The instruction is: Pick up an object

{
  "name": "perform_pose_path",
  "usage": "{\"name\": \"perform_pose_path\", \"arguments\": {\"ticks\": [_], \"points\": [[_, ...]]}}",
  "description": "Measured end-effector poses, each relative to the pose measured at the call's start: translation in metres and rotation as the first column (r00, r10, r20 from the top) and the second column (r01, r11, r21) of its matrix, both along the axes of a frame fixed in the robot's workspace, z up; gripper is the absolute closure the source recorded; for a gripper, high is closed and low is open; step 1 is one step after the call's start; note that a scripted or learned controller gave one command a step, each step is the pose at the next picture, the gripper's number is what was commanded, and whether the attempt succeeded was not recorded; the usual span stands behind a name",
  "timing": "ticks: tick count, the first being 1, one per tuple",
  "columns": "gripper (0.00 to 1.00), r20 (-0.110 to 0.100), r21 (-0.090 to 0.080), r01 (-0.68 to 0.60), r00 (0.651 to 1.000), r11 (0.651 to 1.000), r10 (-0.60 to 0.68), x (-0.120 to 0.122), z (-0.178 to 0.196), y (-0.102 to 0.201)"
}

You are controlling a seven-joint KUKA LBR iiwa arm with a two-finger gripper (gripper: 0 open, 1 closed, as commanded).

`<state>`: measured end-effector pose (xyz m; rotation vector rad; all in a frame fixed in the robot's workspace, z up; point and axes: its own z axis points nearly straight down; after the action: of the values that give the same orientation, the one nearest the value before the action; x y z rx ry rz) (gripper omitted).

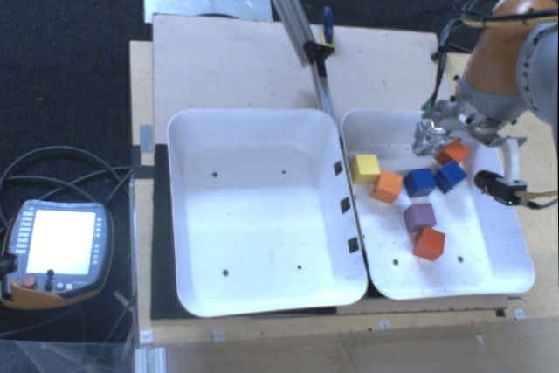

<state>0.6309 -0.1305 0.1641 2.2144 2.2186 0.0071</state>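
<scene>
Right bin [515,262]: gripper [430,138] poised above blue cubes [434,179].

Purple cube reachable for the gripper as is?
Probably yes. The purple cube lies open from above in the right bin, with gaps toward the blue cubes and only the red cube close beside it. The gripper is over the same bin.

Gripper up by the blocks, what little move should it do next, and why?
Probably a short drop straight down. The gripper hangs in the right bin, just above and left of an orange block, with two blue blocks close below. Nothing shows between its tips yet, so it likely needs to lower first.
</scene>
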Motion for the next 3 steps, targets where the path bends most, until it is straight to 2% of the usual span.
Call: {"name": "perform_pose_path", "arguments": {"ticks": [1, 2, 3], "points": [[1.00, 0.002, 0.000, -0.005, 1.000, 1.000, 0.005, 0.006, 0.063, 0.006], [1.00, -0.003, 0.001, -0.004, 1.000, 1.000, 0.004, 0.008, 0.081, 0.006], [1.00, -0.007, 0.003, -0.008, 1.000, 1.000, 0.008, 0.006, 0.069, 0.060]]}}
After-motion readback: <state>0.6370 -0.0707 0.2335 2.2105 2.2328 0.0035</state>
